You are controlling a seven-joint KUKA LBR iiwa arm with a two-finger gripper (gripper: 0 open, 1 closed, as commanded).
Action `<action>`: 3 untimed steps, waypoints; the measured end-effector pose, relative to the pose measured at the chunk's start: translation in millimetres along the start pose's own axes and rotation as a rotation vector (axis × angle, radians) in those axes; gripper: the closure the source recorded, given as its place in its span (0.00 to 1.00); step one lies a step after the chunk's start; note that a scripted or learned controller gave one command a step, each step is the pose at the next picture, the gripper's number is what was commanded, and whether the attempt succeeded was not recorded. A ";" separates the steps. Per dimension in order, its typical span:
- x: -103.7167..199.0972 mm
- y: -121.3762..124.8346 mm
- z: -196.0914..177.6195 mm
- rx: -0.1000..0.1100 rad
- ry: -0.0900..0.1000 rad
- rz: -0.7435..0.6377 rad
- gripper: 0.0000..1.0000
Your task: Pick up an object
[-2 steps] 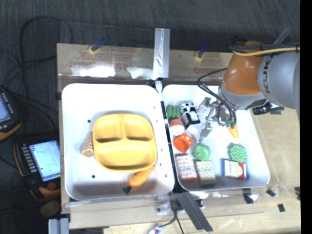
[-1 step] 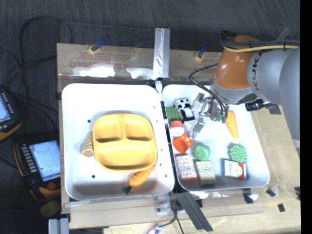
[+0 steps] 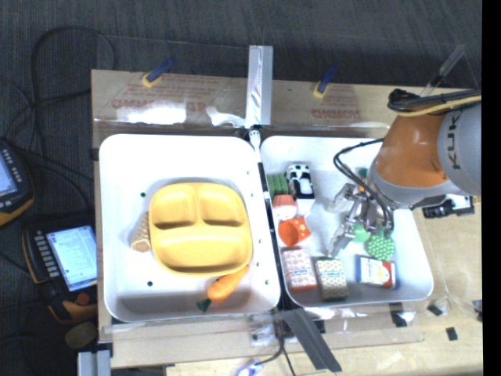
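My gripper hangs low over the middle of the right bin, below the orange band of the arm. Its fingers look spread open, with nothing clearly held between them. A green dotted ball lies just right of and below the fingertips, touching or nearly touching them. A red cup sits to the gripper's left. Along the front of the bin lie a red-and-white box, a tan box and a blue-and-red box.
A black-and-white toy and a green packet lie at the back left of the right bin. The left bin holds a yellow divided plate, a carrot and a cone. A metal divider stands behind the bins.
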State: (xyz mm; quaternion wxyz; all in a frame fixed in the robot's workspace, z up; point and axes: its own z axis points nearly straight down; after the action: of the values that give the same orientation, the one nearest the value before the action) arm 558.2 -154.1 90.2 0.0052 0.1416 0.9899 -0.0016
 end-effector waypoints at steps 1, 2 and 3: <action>-34.1 18.8 -9.0 0.000 0.007 -0.035 0.00; -30.6 64.2 0.2 0.001 -0.002 0.109 0.00; -12.6 46.6 -0.2 -0.002 -0.004 0.115 0.00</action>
State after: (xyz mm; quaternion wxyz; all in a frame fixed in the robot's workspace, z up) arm 583.4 -112.9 90.4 0.0073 0.1982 0.9801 -0.0004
